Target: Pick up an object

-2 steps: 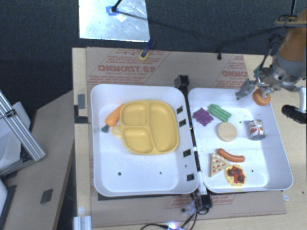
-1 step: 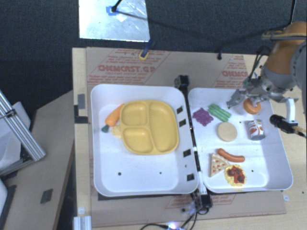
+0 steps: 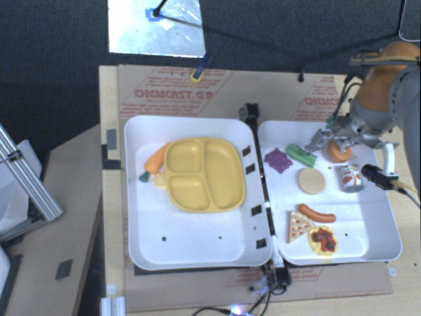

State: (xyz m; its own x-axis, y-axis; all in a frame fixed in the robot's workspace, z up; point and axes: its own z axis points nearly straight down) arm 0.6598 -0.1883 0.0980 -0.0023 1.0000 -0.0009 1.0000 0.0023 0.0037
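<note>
The right bin [image 3: 378, 232] holds several toy foods: a purple grape bunch [image 3: 278, 160], a green piece [image 3: 300, 155], a round beige biscuit [image 3: 312, 181], a small can [image 3: 350, 178], a sausage [image 3: 316, 212], a pizza slice [image 3: 299, 226] and a spaghetti heap [image 3: 323, 240]. An orange round item [image 3: 340, 153] lies near the bin's far side. My gripper [image 3: 334, 139] hangs directly over that orange item, at its far edge, with the green piece just to its left. The grey arm with its orange band [image 3: 378, 87] comes in from the upper right.
The left bin [image 3: 148, 242] holds a yellow divided plate [image 3: 200, 174], with a carrot [image 3: 155, 158] against its left edge. A black divider [image 3: 258, 170] runs between the bins. A black-and-white fitting [image 3: 381, 173] juts in at the right bin's right side.
</note>
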